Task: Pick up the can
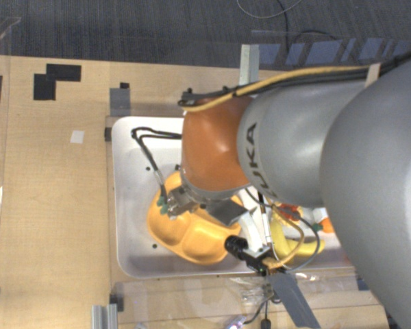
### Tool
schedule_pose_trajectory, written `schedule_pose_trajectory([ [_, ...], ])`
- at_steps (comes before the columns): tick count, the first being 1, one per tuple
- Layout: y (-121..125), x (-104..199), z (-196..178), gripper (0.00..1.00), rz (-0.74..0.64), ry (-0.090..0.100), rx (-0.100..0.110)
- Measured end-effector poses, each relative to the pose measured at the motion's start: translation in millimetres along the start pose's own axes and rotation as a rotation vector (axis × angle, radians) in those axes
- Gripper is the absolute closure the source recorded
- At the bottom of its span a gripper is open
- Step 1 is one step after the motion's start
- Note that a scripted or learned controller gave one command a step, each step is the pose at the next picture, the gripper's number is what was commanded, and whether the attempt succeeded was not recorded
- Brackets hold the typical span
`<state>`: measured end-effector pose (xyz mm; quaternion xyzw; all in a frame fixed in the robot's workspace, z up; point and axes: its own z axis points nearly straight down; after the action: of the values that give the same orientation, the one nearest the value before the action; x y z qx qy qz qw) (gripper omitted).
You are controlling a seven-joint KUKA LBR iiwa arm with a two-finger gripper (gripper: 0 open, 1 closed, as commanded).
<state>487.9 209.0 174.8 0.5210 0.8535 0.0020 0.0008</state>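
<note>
One grey KUKA arm with orange wrist band covers most of the shallow white bin. Pincer sits under the wrist, so its state can't be read. Yellow rounded plastic object lies in the bin at 6 o'clock from the wrist. Can can't be located.

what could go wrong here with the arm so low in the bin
1. The arm covers most of the bin, and no can is recognisable from above, so the gripper may close on the wrong thing.
2. The wrist sits right against the big yellow object; pressing lower could shove or squash it.
3. The black cable loops loose over the bin floor beside the wrist and might snag as the arm moves.
</note>
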Motion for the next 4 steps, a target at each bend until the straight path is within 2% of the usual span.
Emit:
schedule_pose_trajectory([
  [1, 0.0, -0.1, -0.1, 0.0, 0.0, 0.0, 0.0],
  [2, 1.4, 0.9, 67.9, 0.0, -0.359, 0.001, -0.009],
  [3, -7.4, -34.8, -4.5, 0.0, -0.684, -0.002, -0.004],
  [4, -28.8, -56.9, 24.0, 0.0, -0.739, -0.002, -0.002],
])
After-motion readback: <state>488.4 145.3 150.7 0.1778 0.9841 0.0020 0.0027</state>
